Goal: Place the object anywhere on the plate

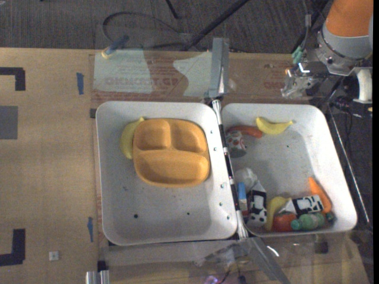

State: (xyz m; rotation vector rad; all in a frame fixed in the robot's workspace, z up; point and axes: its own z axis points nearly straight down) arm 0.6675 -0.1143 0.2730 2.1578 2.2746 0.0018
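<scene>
Up beyond the right bin [331, 129], the claw's [296, 83] grip state can't be told.

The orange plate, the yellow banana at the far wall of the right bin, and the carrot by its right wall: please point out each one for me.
orange plate [172, 152]: camera view, on the divider between its compartments.
yellow banana [272, 125]: camera view, middle of its curved body.
carrot [318, 193]: camera view, middle of its orange length.

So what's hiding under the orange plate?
A yellow banana pokes out from under the left edge of the orange plate in the left bin. Its curved side shows; the rest is covered. Anything else beneath the plate can't be seen.
</scene>
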